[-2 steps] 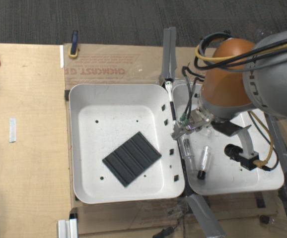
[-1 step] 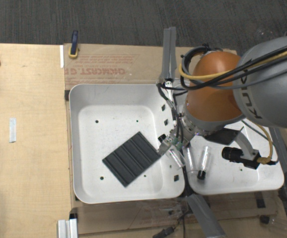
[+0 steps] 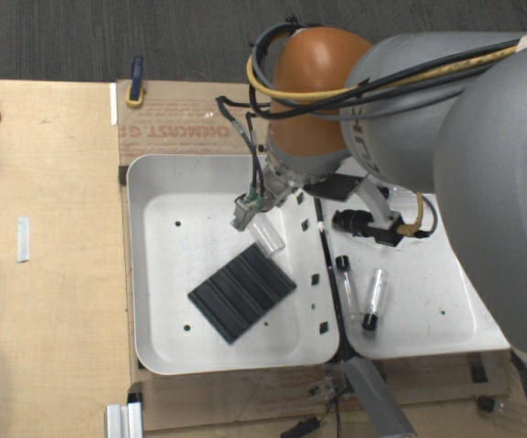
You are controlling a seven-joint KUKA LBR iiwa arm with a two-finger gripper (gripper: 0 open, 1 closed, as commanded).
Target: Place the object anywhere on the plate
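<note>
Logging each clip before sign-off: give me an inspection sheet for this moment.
Surface: two white bins; left bin, right bin.
Job's things: black ribbed plate lying in left bin; clear object just under the gripper, whether it is held cannot be told.
Clutter: two clear tubes with black caps in right bin.
Gripper: gripper above left bin.
Cables: yellow and black cables looped at the wrist.
Surroundings: wooden bench, cardboard, blue clamp.
</note>
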